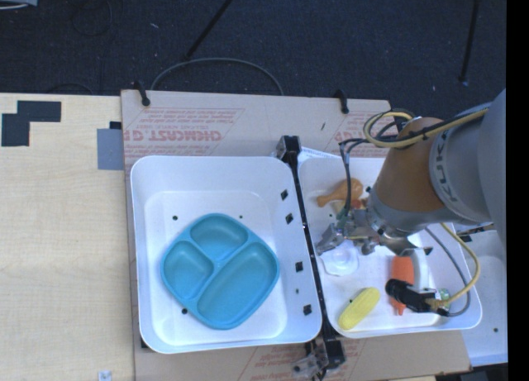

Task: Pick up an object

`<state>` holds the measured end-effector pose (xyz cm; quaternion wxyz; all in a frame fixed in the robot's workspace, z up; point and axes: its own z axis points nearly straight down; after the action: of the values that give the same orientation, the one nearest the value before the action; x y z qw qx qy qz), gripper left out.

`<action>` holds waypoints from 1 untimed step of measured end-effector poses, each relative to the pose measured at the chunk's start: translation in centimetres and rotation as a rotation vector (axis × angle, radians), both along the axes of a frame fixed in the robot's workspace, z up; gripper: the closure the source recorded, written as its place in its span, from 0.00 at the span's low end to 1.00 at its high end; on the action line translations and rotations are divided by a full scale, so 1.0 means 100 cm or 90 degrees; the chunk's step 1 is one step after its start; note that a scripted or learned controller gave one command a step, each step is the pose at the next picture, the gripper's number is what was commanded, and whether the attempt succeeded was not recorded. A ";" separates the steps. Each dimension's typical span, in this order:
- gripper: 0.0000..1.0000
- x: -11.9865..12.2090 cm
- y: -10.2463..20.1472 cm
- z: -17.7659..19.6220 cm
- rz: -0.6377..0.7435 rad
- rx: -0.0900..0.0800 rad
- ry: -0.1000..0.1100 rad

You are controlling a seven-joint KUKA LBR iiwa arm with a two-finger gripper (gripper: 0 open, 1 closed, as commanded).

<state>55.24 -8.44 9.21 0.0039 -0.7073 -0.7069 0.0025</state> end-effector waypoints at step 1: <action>1.00 0.001 -0.002 0.014 -0.004 -0.001 -0.003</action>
<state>55.35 -8.66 10.59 0.0021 -0.7097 -0.7045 0.0013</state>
